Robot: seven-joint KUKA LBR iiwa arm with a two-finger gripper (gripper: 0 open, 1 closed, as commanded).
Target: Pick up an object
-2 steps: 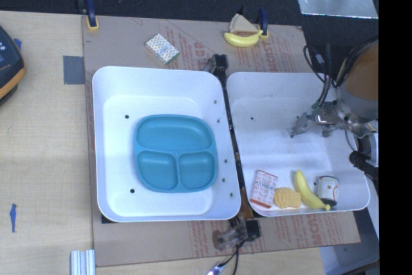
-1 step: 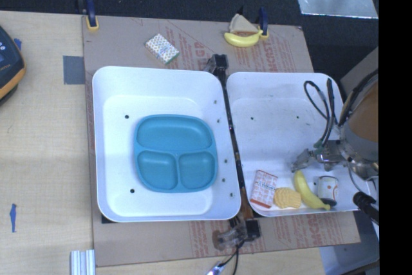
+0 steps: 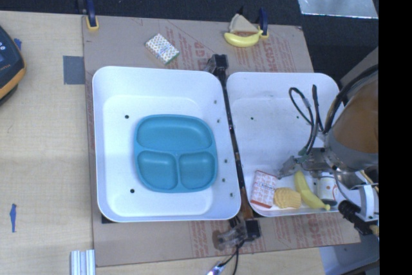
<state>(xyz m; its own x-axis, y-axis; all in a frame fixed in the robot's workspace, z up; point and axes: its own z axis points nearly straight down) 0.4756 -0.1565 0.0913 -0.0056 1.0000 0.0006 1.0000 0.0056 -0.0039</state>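
Observation:
In the right bin [image 3: 270, 106], three things lie together at the near edge. They are a red and white packet [image 3: 263, 189], a round yellow cracker [image 3: 287, 198] and a small banana [image 3: 309, 192]. My gripper [image 3: 301, 165] is low in that bin, just above the top end of the banana and to the right of the packet. The grey arm with its orange band [image 3: 357, 122] and black cables hides the bin's right side. Nothing is visibly held.
The left bin [image 3: 109, 93] holds a blue divided plate [image 3: 174, 152]. On the cardboard behind the bins lie a patterned packet [image 3: 161, 47] and a toy banana with a sandwich wedge [image 3: 243, 35]. A yellow and black device [image 3: 8, 64] sits at the far left.

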